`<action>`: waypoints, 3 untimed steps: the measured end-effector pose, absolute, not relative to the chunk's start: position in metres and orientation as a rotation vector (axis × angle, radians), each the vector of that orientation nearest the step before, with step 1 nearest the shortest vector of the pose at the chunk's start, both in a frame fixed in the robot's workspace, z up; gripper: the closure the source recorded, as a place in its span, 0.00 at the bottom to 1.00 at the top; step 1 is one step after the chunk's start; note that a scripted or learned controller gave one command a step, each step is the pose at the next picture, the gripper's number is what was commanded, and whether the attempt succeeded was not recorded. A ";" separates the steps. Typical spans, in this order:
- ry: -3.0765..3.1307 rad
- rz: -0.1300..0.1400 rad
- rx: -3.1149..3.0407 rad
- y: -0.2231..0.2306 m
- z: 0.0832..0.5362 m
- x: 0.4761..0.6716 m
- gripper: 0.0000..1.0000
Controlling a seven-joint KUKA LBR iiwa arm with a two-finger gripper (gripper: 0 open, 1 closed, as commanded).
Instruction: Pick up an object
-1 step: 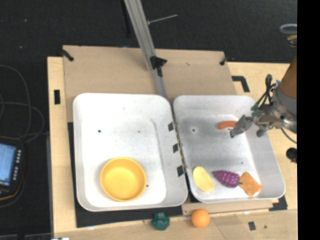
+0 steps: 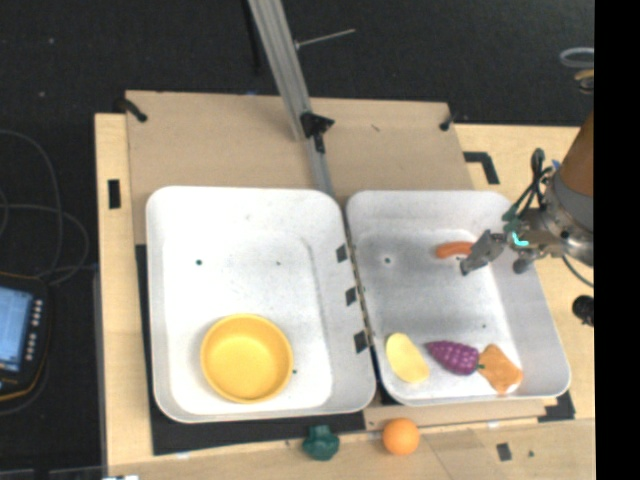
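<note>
Camera view shows the fingers [image 2: 497,252] spread apart and holding nothing, just beside the small orange carrot [image 2: 453,250], so the pick-up is not done yet.

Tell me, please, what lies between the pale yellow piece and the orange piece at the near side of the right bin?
In the camera view, a purple grape cluster lies between the pale yellow piece and the orange piece, in the right bin.

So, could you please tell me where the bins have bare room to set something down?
Left bin: bare everywhere above the yellow bowl. Right bin: bare middle, between the orange carrot-like piece and the crowded front row of toy lemon, grapes and orange piece.
</note>
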State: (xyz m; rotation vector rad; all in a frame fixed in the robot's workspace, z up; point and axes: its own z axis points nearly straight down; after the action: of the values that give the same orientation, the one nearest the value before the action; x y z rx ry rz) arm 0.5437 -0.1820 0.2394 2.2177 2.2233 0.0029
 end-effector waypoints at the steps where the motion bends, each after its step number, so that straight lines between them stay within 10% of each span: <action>1: 2.224 -0.005 2.223 -0.177 0.178 0.545 0.00; 3: 2.219 -0.004 2.223 -0.173 0.100 0.544 0.00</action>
State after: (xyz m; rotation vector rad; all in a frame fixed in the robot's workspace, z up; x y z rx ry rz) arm 0.5445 -0.1734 0.1000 2.2231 2.2194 -0.0037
